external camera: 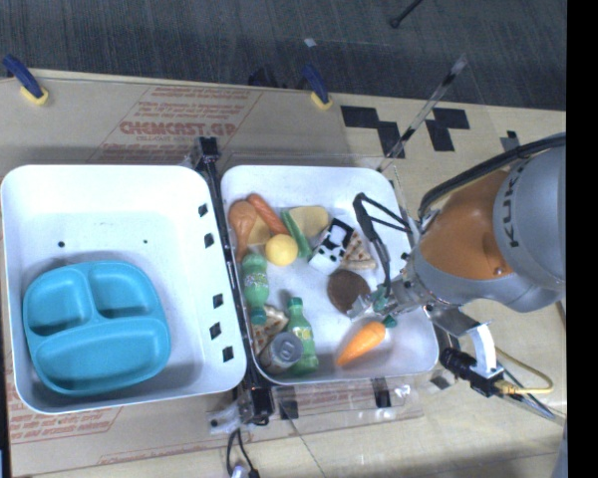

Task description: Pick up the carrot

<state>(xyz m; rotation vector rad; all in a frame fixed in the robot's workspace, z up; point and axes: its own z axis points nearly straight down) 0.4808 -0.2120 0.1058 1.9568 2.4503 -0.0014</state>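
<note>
At the lower right of the right-hand bin (399,182) lies the carrot (363,342), orange, pointing down-left, near the bin's front wall. The gripper (386,307) sits just above its thick end, touching or nearly so; whether it is clenched or released I cannot tell. A brown round piece (347,289) lies just left of it

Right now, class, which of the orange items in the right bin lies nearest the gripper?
The carrot, near the front wall, just below the gripper. The other orange piece lies far back by the divider.
</note>
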